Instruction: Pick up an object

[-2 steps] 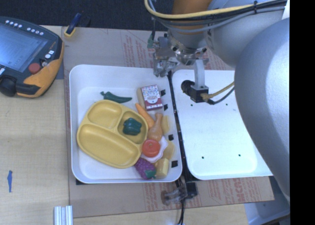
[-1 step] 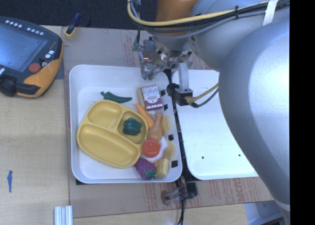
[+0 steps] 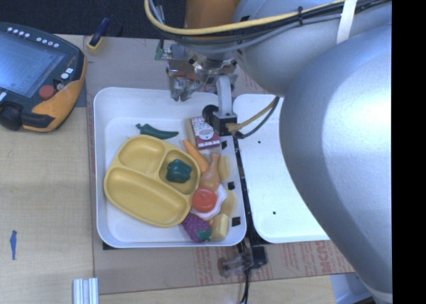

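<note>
Overhead view of the wooden desk [image 3: 46, 189] bearing two shallow white bins. The left white bin [image 3: 103, 163] holds a yellow plastic compartment tray [image 3: 143, 189] with a dark green toy pepper [image 3: 178, 171] in its upper right compartment, a slim green toy chilli [image 3: 156, 131] lying just beyond the tray, and, along the bin's right wall, a crowded row of toy foods: a small red-and-white carton [image 3: 204, 132], an orange toy carrot [image 3: 196, 155], a tan toy pear-shaped piece [image 3: 211, 175], a red toy tomato [image 3: 204, 199] and a purple toy grape cluster [image 3: 195, 227]. The right white bin [image 3: 279, 223] lies alongside. A black-and-orange teach pendant [image 3: 40, 90] rests on the desk at upper left.

The pincer [image 3: 193, 86] hangs over the far rim of the left bin; whether its jaws are spread or pressed together cannot be told, and nothing shows between them.

The likeliest candidate, the carton, lies just below the pincer toward the viewer, close to it; the carrot touches or nearly touches the carton's lower edge. The toys appear light, rigid and smooth, so slip is probable on rounded pieces. The carton's flat opposing faces should offer the surest hold; the chilli, lying apart from its neighbours, would suit a grip across its narrow body.
</note>
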You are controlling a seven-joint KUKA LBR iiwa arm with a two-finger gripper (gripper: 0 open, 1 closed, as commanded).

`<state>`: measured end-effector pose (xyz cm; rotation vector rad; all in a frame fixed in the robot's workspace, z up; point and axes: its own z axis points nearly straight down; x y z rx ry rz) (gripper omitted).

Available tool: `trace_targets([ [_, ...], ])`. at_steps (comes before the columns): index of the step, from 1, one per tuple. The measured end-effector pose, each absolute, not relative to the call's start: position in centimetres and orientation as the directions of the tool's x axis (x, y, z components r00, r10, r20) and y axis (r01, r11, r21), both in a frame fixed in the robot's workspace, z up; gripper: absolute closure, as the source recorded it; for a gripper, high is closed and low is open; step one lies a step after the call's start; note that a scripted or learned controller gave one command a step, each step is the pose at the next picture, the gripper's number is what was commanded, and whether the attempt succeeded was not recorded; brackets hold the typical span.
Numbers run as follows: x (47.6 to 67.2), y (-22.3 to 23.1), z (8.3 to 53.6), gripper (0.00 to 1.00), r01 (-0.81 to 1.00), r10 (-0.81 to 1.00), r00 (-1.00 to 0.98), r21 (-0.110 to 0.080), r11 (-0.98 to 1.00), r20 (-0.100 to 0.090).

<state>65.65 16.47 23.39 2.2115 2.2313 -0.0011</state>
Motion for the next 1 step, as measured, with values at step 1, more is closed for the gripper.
trace_targets([
  [1, 61.46, 15.93, 29.31, 1.0, 1.0, 1.0, -0.007, -0.002, 0.007, 0.0],
])
